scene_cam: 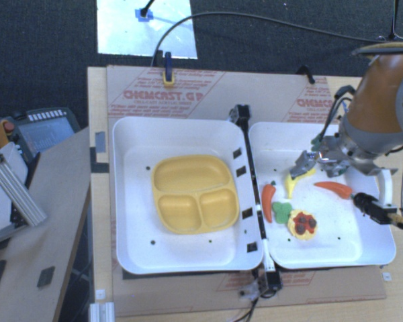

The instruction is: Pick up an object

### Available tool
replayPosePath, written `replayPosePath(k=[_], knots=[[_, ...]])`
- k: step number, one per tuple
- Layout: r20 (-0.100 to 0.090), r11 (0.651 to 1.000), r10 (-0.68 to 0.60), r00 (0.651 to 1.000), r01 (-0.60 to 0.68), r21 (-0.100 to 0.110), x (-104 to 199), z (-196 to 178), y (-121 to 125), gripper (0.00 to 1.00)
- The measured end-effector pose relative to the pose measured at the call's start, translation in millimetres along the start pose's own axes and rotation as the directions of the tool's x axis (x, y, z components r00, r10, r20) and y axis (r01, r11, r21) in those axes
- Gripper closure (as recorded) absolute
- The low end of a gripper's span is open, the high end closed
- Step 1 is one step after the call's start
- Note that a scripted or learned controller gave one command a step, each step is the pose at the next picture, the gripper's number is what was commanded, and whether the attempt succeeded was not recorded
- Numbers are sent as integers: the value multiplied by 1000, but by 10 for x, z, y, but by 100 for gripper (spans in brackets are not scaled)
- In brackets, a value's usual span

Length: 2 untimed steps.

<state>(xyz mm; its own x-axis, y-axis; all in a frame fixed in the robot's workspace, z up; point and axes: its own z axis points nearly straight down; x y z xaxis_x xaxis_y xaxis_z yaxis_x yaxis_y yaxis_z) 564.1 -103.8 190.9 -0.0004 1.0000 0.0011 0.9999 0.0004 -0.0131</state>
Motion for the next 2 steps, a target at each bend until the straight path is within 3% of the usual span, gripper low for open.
replayPosePath(k=[1, 2], knots=[[1, 1000, -2, 1000, 2, -14, 3, -76, 29, 0], [0, 1000, -1, 1000, 1, -10, 47, 541, 57, 0]])
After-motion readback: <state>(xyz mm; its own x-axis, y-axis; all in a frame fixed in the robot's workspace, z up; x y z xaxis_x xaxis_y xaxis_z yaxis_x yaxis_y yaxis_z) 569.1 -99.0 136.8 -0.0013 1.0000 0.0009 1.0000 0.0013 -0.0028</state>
